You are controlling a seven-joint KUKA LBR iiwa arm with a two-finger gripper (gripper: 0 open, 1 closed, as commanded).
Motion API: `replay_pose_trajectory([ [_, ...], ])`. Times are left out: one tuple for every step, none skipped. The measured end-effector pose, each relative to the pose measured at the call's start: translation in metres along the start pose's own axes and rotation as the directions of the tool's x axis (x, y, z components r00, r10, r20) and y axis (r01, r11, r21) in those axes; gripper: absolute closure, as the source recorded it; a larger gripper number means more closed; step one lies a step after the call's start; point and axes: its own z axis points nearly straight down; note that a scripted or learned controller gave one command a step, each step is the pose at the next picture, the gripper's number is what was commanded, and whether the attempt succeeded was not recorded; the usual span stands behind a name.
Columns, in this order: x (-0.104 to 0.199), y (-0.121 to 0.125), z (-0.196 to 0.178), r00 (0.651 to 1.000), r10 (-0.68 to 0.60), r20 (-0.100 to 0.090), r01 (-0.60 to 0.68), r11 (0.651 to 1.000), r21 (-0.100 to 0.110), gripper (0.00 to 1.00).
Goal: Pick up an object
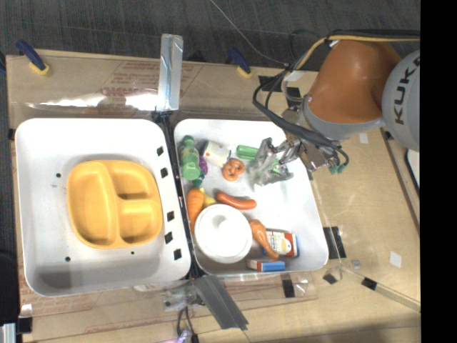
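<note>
Nearest you, by the right bin's front edge, lie a small blue-and-white packet, a red carton with an orange label and a round white bowl. Past them, mid-bin, rests a red plastic sausage. I judge it light, stiff and a little slick, so take it across its narrow middle. Farther back sits a small orange pumpkin toy. Just beside it, toward the right edge, the gripper hangs low with nothing visibly between its jaws; their spread you cannot tell.
</note>
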Motion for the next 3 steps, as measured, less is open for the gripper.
replay_pose_trajectory([
  [-0.067,0.075,-0.006,0.999,0.047,-0.003,-0.047,0.999,-0.002,1.00],
  [-0.071,0.026,-0.098,0.975,0.223,-0.001,-0.223,0.975,0.001,1.00],
  [-0.069,0.069,-0.044,0.997,0.080,-0.007,-0.080,0.997,-0.003,1.00],
])
